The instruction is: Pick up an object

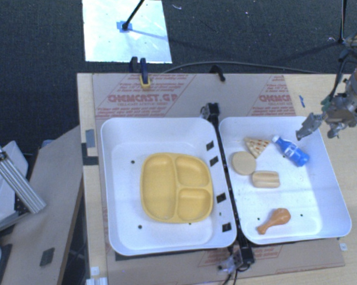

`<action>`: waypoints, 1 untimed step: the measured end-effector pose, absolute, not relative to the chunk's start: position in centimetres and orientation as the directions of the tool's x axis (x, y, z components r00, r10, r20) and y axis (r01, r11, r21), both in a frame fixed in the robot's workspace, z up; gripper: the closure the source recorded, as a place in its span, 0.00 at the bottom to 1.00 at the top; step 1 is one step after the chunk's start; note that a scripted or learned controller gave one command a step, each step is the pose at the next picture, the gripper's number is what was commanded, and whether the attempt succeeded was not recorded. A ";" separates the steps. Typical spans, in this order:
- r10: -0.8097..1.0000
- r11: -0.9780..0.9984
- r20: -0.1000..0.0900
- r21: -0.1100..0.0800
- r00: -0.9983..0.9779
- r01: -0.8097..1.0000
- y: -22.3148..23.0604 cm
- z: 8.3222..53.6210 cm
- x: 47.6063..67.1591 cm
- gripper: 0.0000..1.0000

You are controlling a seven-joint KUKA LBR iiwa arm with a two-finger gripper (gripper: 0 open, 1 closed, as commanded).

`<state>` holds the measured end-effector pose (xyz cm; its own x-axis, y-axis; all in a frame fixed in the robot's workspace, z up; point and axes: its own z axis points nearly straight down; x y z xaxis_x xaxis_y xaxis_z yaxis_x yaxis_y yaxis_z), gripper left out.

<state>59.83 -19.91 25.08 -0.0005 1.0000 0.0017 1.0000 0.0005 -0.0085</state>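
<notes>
the drumstick (274, 220) lies near the right bin's (339, 212) front edge, with bare floor on both sides. behind it, toward the inner wall, sit the bun (265, 179) and the round cookie (244, 163), close together, then the pizza slice (257, 146). the blue bottle (292, 151) lies tilted near the far right corner, apart from the rest. the gripper (318, 126) hangs over that far rim, just beside the bottle (fingers spread, nothing between them). the left bin (117, 147) holds a yellow tray (175, 187), with a bare margin around it.
</notes>
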 end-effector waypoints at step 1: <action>1.000 0.003 -0.001 0.002 -0.003 1.000 -19.9 25.7 60.1 0.00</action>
